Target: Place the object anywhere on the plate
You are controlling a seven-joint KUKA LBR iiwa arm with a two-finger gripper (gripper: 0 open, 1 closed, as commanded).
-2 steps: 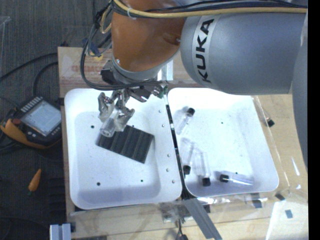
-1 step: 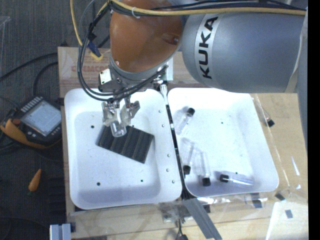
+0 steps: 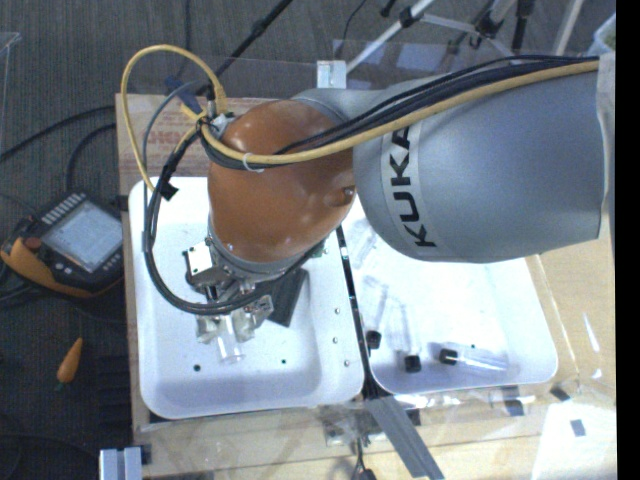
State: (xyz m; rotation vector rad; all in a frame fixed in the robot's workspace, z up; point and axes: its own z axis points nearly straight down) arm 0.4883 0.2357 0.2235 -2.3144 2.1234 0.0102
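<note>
Camera view, two white bins (image 3: 160,388), one gripper (image 3: 232,340)

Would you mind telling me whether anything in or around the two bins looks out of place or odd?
A few small oddities. An orange tool lies on the floor left of the bench, beside a handheld pendant. In the right bin, clear plastic pieces with black caps lie scattered. The end effector is low in the left bin.

Single overhead camera, slanted down onto both bins (image 3: 330,388).

The grey arm reaches in from the right, its end effector (image 3: 232,330) pointing down
</note>
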